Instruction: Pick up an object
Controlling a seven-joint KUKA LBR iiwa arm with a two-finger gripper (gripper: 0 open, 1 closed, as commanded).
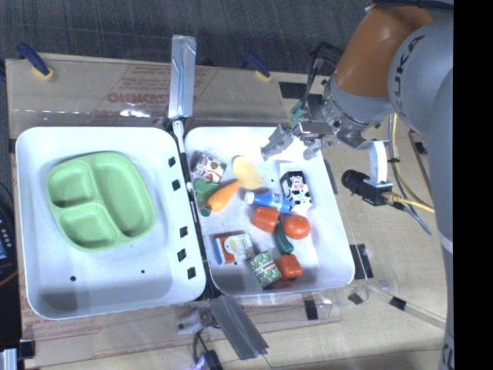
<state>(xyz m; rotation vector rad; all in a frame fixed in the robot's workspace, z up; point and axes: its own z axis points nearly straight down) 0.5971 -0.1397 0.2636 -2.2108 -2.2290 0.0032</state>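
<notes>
The right bin [333, 206] holds several toy foods: a carrot [223, 195], a pale yellow piece [246, 172], a blue bottle [269, 200], a cow-patterned carton [295, 190], a red tomato [296, 226] and small cartons [235, 247] near the front. My gripper [293, 145] hangs above the bin's far right part, just behind the cow-patterned carton. It is open, its two fingers [273, 143] spread apart with nothing between them.
A green divided plate [100, 199] lies in the left bin [46, 291]. A metal divider [182, 83] rises between the bins at the back. The grey arm with its orange band [377, 45] reaches in from the right, with cables [408, 199] beside it.
</notes>
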